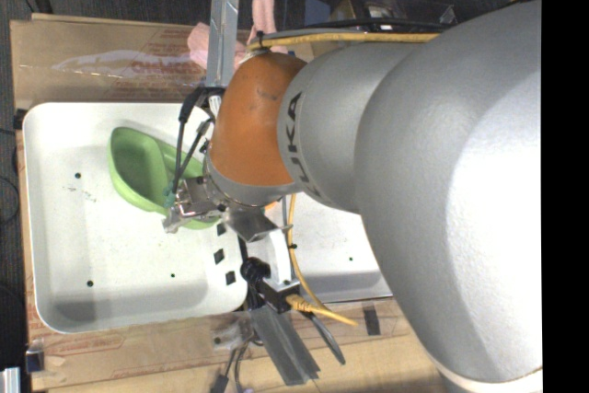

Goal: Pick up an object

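Arm [405, 161] reaches from 3 o'clock over the white bins, its end effector [189, 207] low in the left bin [64, 225], at the green bowl's [138, 166] 4 o'clock rim. Whether it is released or clenched cannot be told.

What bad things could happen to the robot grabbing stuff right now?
1. The gripper sits at the edge of the green bowl. It might just nudge or tip the bowl instead of catching it.
2. The bowl is smooth and curved, so it could slip away on the way up.
3. The big grey arm covers much of the bins from the camera, so a miss over there would probably be hard to spot.
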`<state>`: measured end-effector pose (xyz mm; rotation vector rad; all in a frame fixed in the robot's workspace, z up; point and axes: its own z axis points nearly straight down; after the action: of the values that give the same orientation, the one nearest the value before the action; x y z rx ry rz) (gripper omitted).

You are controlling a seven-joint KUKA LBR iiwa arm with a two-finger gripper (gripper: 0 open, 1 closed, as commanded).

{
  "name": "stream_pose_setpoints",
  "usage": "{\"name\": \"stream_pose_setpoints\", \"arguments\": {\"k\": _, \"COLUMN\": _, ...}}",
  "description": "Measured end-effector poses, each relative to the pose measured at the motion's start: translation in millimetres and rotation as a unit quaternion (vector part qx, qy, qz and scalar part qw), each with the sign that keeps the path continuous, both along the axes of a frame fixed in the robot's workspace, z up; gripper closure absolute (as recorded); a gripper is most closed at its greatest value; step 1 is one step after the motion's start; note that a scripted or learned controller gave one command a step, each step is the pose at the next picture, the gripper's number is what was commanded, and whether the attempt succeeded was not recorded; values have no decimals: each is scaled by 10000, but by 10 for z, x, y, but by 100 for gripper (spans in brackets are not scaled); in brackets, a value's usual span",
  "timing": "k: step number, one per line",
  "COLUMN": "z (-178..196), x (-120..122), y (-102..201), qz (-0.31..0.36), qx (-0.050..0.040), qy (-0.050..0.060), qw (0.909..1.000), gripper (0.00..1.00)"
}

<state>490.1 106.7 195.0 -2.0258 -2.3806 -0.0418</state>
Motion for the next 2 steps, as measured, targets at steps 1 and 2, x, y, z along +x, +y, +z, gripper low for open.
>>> {"name": "stream_pose_setpoints", "arguments": {"k": 1, "z": 3, "x": -120, "y": 756, "qz": 42, "qx": -101, "qy": 32, "qw": 9999, "gripper": 100}}
{"name": "stream_pose_setpoints", "arguments": {"k": 2, "z": 301, "x": -138, "y": 649, "qz": -551, "qx": -164, "qy": 71, "qw": 9983, "gripper": 100}}
